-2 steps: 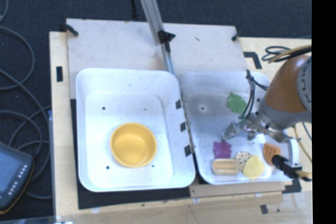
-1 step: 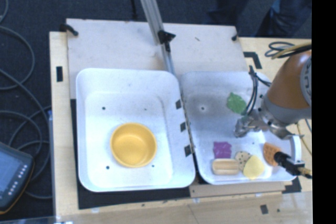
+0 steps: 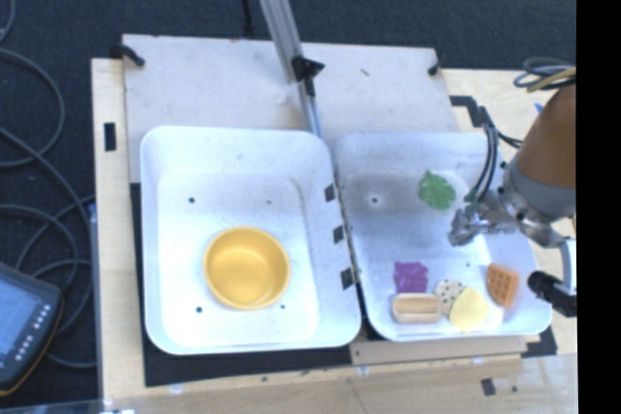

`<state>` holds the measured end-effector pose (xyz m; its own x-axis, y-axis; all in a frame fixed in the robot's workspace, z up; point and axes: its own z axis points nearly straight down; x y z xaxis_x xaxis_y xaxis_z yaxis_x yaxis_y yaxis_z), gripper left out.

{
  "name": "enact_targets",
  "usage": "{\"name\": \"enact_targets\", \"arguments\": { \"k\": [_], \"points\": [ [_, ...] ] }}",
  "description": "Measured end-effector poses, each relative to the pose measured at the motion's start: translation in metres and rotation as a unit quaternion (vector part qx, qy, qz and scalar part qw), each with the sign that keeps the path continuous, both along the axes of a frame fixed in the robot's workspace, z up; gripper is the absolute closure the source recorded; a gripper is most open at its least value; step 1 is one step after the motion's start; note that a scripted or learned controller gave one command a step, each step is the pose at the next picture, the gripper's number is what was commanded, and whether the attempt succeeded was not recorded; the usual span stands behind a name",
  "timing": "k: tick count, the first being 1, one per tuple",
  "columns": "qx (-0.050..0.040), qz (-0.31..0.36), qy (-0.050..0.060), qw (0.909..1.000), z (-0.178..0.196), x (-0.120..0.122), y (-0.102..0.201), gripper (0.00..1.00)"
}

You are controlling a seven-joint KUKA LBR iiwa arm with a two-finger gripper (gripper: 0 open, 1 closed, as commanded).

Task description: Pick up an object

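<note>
The gripper [image 3: 466,230] is hovering in the right bin [image 3: 388,160], just below the green object [image 3: 437,190]. Fingers look blurred, so I cannot tell how wide they are or whether they are carrying anything. Closing off-centre risks nudging it away.

2 white bins sit side by side. The left bin [image 3: 175,208] holds a yellow bowl [image 3: 246,268]. The right bin [image 3: 388,170] holds a green piece [image 3: 437,190], a purple block [image 3: 410,276], a tan roll [image 3: 416,308], a yellow wedge [image 3: 470,309] and an orange waffle [image 3: 502,285] at lower right. The gripper [image 3: 464,230] hangs over the right bin, below the green piece.
</note>
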<state>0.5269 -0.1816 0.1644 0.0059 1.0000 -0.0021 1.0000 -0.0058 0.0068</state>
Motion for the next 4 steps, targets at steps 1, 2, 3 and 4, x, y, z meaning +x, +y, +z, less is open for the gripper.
{"name": "enact_targets", "arguments": {
  "k": [1, 2, 3, 4],
  "points": [
    [-0.0004, 0.005, -0.001, 1.0, 0.063, 0.005, 0.004, 1.0],
    [0.0008, 0.006, 0.002, 1.0, 0.072, 0.006, 0.004, 1.0],
    [0.0017, 0.007, 0.002, 1.0, 0.069, 0.021, 0.062, 1.0],
    [0.002, 0.007, 0.003, 1.0, 0.073, 0.019, 0.108, 1.0]
  ]
}}
